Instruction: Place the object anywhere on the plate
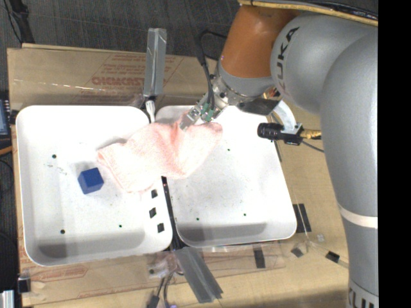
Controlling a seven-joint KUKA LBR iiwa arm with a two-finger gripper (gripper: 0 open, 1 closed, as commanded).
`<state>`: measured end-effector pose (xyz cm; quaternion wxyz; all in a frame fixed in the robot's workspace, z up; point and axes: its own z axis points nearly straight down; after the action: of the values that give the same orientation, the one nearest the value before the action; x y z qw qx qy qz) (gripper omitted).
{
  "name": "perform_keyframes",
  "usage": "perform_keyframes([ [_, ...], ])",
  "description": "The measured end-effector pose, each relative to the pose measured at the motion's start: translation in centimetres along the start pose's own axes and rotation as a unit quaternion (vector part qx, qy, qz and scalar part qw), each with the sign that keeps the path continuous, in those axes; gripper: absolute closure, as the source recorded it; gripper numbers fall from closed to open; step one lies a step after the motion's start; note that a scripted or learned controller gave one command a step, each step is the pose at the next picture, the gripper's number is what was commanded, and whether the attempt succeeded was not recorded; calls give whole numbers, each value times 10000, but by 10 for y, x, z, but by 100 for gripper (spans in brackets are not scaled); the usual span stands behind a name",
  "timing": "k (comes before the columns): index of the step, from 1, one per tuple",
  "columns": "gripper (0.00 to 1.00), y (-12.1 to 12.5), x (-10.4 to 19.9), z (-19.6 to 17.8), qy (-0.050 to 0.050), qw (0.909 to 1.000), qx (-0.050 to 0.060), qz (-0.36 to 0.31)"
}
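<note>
A pink cloth [164,151] lies draped over the divider between the two bins, part in the left bin [38,191] and part in the right bin [257,191]. Its upper right corner is drawn up to my gripper [198,118], which sits at the back of the right bin and is shut on that corner. The fingertips are partly sunk in the fabric. A small blue cube [90,179] rests on the floor of the left bin, left of the cloth and apart from it.
A grey upright post [155,63] stands behind the bins near the divider. The arm's large grey body [340,108] overhangs the right side. Brown cardboard [77,76] lies behind the bins.
</note>
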<state>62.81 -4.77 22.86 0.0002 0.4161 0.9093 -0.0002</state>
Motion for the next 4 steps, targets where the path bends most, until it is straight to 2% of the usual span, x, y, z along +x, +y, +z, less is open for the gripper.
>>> perform_keyframes([
  [1,100,1,1,-2,4,10000,1,-22],
  [2,100,22,52,-2,10,9791,11,-2034],
  [3,100,23,110,-2,8,9181,6,-3964],
  [4,100,37,161,-13,8,9074,7,-4202],
])
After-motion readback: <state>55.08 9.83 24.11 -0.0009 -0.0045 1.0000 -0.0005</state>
